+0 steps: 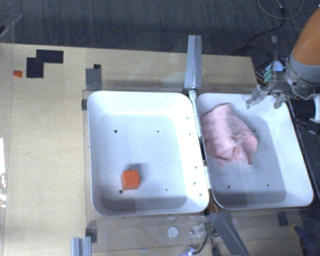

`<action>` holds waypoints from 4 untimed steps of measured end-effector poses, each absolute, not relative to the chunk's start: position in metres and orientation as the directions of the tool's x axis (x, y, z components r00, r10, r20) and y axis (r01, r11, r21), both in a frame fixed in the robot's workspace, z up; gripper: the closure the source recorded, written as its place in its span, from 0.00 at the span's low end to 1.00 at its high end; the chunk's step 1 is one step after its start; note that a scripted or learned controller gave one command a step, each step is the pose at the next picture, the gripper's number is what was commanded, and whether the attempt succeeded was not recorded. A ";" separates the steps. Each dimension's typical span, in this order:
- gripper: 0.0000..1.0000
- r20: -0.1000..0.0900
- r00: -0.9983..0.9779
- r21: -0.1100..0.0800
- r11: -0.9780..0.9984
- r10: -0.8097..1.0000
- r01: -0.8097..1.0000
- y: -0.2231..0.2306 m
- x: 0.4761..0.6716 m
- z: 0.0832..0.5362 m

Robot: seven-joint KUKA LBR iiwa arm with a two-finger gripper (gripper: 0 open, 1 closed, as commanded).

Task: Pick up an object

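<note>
Bench [42, 159]: pale wood, carrying two shallow white bins side by side, with a grey metal rail [192, 63] running back from the seam between them.
Arm [312, 41]: grey with an orange band, reaching in over the back right corner of the right bin.
Left bin [149, 111]: the wider of the two, holding one small item near its front left corner.
Right bin [277, 180]: holding the cloth in its back left part, close against the wall shared with the left bin.
Pink cloth [228, 133]: a crumpled heap, bunched into folds; to my eye soft, light and floppy, so it should give under the fingers and not slip. A raised fold near the middle of the heap looks the best place to pinch; an edge lying flat on the bin floor would be harder to catch.
Gripper [265, 97]: hanging above the back right corner of the right bin, fingers spread apart with nothing between them, near the cloth but clear of it.
Orange block [130, 180]: small, stiff, cube-like, sitting flat in the left bin; likely light, and best taken across two opposite faces.
Judgement: the cloth is the nearer target, and no grasp has been made yet.
</note>
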State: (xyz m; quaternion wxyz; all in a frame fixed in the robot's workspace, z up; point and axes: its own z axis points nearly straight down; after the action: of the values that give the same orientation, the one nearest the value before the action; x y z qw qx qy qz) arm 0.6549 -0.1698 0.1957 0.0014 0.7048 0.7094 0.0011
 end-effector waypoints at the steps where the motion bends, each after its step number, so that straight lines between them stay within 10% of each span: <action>1: 0.00 -0.001 -0.077 0.008 0.077 0.997 0.997 -0.135 0.651 0.096; 2: 0.00 -0.005 -0.232 0.018 0.232 0.973 0.972 -0.085 0.613 0.092; 3: 0.00 0.000 -0.016 0.011 0.016 1.000 1.000 -0.034 0.631 0.187; 4: 0.00 -0.002 0.021 0.014 -0.021 1.000 1.000 -0.088 0.598 0.092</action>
State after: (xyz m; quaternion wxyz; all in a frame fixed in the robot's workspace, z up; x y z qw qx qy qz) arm 0.5980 -0.0883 0.0924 0.0054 0.7145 0.6996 0.0042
